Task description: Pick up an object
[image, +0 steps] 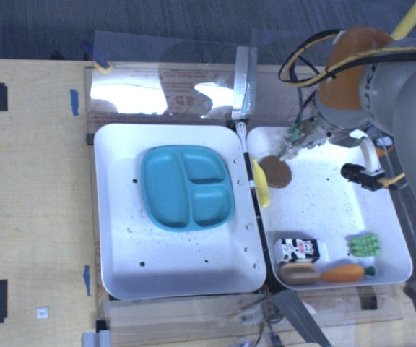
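Note:
My gripper (292, 147) hangs low over the back left corner of the right bin (338, 194), with the grey arm and its orange band rising behind it to the right. Just below and left of the gripper's tip lies a brown round disc (274, 173), very close to the tip or touching it. A yellow banana (261, 183) lies along the bin's left wall beside the disc. I see nothing lifted off the bin floor.
Along the right bin's front edge lie a black-and-white carton (299, 250), a brown bun (300, 272), an orange carrot (344, 272) and a green item (365, 246). The left bin (121, 251) holds a teal divided plate (188, 187). Cables loop above the wrist.

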Robot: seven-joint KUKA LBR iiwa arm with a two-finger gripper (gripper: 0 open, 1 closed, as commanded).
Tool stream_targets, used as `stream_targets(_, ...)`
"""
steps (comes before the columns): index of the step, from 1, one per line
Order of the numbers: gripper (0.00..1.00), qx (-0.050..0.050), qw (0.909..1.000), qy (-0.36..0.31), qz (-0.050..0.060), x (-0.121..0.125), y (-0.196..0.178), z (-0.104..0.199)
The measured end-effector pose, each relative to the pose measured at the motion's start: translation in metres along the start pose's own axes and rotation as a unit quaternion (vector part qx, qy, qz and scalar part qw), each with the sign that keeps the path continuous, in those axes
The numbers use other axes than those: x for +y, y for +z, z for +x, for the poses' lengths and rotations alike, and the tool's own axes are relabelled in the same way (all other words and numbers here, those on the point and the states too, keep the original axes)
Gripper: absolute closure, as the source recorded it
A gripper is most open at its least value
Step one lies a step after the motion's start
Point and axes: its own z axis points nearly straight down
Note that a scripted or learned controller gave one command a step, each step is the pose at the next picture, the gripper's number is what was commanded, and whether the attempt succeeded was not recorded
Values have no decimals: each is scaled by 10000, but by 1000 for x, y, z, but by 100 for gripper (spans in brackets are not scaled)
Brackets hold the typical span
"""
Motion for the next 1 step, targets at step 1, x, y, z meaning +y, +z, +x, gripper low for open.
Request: stream_targets(1,0,8,10000,-3,15,-1,2,1)
